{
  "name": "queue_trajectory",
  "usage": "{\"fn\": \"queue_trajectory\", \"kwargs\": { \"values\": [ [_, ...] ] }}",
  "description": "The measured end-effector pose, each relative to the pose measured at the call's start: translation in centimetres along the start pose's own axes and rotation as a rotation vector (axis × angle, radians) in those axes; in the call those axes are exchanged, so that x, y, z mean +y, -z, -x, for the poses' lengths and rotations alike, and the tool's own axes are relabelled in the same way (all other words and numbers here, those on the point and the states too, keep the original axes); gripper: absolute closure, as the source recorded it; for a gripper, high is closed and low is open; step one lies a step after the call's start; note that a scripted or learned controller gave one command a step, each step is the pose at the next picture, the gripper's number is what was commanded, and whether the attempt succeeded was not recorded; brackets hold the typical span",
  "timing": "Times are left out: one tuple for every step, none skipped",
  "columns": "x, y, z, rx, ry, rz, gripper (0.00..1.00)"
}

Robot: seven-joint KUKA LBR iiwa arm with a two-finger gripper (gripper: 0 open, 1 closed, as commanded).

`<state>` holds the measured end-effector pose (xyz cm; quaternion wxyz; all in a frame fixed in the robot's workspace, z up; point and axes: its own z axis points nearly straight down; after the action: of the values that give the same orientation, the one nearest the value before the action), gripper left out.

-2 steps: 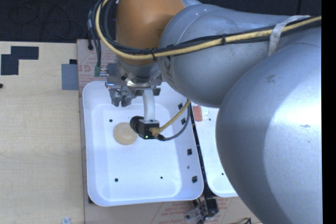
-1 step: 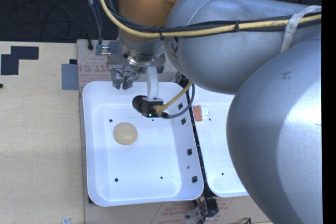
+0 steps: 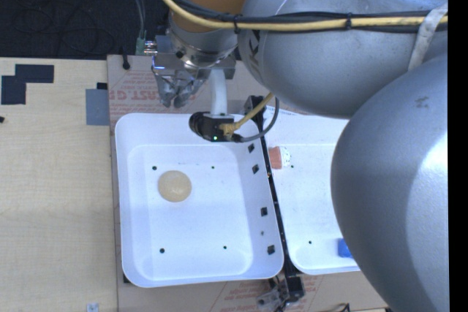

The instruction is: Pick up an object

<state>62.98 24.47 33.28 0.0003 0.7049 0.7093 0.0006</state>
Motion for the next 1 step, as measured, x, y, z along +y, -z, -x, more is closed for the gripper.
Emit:
{"fn": "queue_trajectory", "kwargs": {
  "values": [
    [-0.37, -5.34, 0.05, -0.004, -0.006, -0.009, 1.0]
  ]
}}
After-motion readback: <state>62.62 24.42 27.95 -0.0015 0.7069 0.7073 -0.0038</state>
